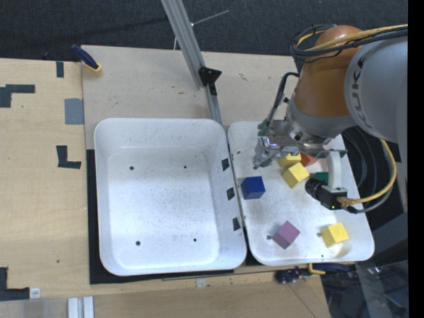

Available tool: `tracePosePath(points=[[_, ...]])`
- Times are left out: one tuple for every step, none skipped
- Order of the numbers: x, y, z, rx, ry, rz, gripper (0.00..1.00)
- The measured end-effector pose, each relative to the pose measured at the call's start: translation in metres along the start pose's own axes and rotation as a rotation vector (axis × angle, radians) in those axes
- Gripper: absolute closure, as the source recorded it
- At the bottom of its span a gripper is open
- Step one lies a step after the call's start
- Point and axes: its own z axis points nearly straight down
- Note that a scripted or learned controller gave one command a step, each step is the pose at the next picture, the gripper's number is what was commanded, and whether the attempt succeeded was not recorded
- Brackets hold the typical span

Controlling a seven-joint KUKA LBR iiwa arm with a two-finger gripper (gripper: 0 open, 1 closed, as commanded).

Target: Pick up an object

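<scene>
Claw hangs low over the right bin, near its upper left corner and just above the blue cube. Its fingers are too small and blurred to judge, so whether it is open or closed cannot be told, and nothing can be seen gripped in it. Measured from the blue cube: a yellow block lies just to the right, a purple block sits below and to the right, and a second yellow block lies farther right, near the bin's lower right corner. The left bin lies to the cube's left, side by side with the right one on the bench.
</scene>
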Motion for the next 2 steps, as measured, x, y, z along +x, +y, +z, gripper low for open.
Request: tracePosePath(points=[[0.058, 0.001, -0.005, -0.001, 0.001, -0.003, 1.00], [0.110, 0.009, 0.009, 0.000, -0.001, -0.001, 1.00]])
